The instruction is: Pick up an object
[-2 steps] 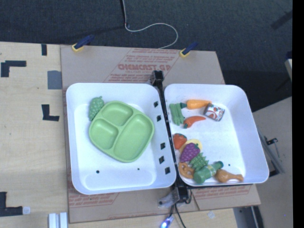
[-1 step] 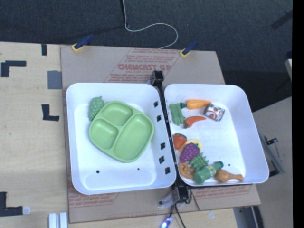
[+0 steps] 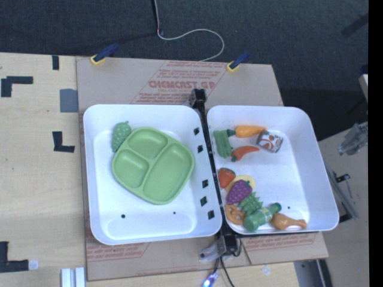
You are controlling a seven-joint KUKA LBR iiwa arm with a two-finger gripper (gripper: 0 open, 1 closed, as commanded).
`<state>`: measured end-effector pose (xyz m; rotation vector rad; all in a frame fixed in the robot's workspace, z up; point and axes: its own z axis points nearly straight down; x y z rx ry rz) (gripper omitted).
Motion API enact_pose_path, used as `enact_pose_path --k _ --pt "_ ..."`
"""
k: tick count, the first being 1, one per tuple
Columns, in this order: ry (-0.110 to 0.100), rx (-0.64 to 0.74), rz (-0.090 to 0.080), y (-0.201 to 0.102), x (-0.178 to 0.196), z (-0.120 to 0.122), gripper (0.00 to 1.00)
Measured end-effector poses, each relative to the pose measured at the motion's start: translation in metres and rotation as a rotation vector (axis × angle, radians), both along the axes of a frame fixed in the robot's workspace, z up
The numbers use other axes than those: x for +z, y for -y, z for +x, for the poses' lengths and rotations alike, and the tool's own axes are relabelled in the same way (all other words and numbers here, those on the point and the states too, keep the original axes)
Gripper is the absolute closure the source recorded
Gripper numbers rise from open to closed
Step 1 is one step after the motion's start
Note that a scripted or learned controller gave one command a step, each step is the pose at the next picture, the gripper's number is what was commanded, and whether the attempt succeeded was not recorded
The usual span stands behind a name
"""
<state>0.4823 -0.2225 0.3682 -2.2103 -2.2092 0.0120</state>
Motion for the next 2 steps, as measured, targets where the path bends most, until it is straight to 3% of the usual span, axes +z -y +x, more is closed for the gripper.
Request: enact_pose_path --k 1,2 --pt "0.036 0.002 -0.015 0.0016 0.1772 0.0017 1.00" --pt "0.020 0.002 -0.010 0.0010 0.1774 0.0025 1.00"
